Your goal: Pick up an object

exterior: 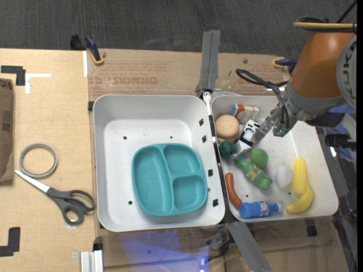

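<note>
Left bin [108, 169]: a shallow white bin is sitting at the frame centre, holding a teal three-compartment plate [170, 179] lying flat on its floor.
Right bin [323, 174]: a second white bin is sitting just beside the first, at centre right, crowded with small objects.
Arm [323, 67]: the grey arm with its orange band is reaching in from the upper right of the frame.
Gripper [272, 126]: it is hanging over the upper middle of the right bin; whether it is spread or pressed together cannot be told, and nothing is showing clamped in it.
Obstructions: a small black-and-white item [249, 130] and a white carton with red and blue print [245, 111] are lying just left of the gripper.
Candidate objects: a round tan ball [228, 126] is resting at the bin's upper left, left of the gripper; a dark green lump [228, 148] is lying below it.
Lower objects: a green bottle [254, 170] is lying tilted below the gripper, with a green ball [259, 156] touching it.
Right side: a white egg shape [283, 176], a yellow corn cob [299, 174] and a curved yellow banana [302, 200] are lying close together.
Front edge: a red sausage [231, 189] and a blue bottle [258, 209] are lying along the lower wall.
Bench [45, 106]: scissors [59, 196] with grey handles and a tape roll [38, 160] are lying at the far left on the pale wooden surface.
</note>
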